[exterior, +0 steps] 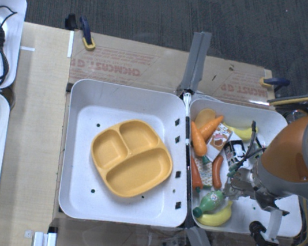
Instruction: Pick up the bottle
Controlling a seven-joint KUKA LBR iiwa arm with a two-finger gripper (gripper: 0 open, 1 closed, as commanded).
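A small green bottle (209,202) lies near the front left corner of the right bin (253,227), resting against a yellow banana (215,217). My gripper (236,183) hangs low over the middle of that bin, just up and to the right of the bottle. The grey wrist and orange band (290,149) cover the bin's right half. From this view I see nothing held in the gripper.
The right bin also holds carrots (201,136), a red sausage (217,171), a small carton (219,138) and a second banana (239,131) at the back. A yellow divided plate (132,158) lies in the left bin (78,136). White basins and cables sit at far left.
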